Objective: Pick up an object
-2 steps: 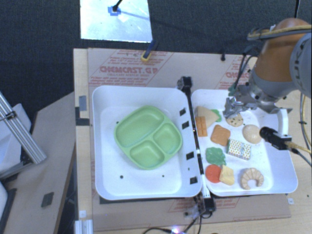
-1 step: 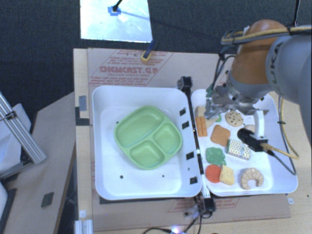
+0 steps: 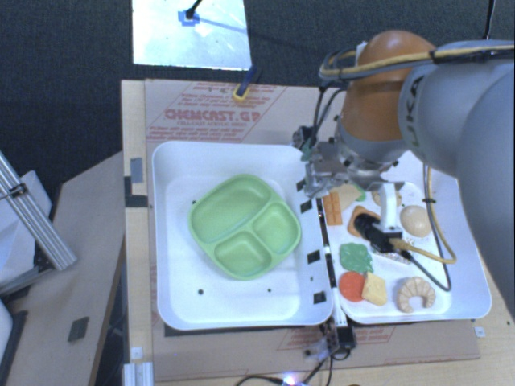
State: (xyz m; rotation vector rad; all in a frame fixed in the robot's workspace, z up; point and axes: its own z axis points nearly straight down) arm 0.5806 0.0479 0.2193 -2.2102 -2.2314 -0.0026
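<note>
In the right bin (image 3: 467, 288) lie one croissant (image 3: 416, 293), one egg (image 3: 415, 219), one tomato (image 3: 352, 285); the jaws' state is unclear.

Just right of the green divided plate (image 3: 244, 226), a pale flat piece (image 3: 348, 197) lay half tucked under the wrist, its kind unclear. Further right of the plate, the arm (image 3: 459, 103) covered the far part of the right bin (image 3: 468, 286), hiding that rim, and ran off the picture's right edge. Far left of the plate, a metal frame (image 3: 32, 223) was cut by the left edge. Dark specks (image 3: 200, 291) in front of the plate were too small to identify.
</note>
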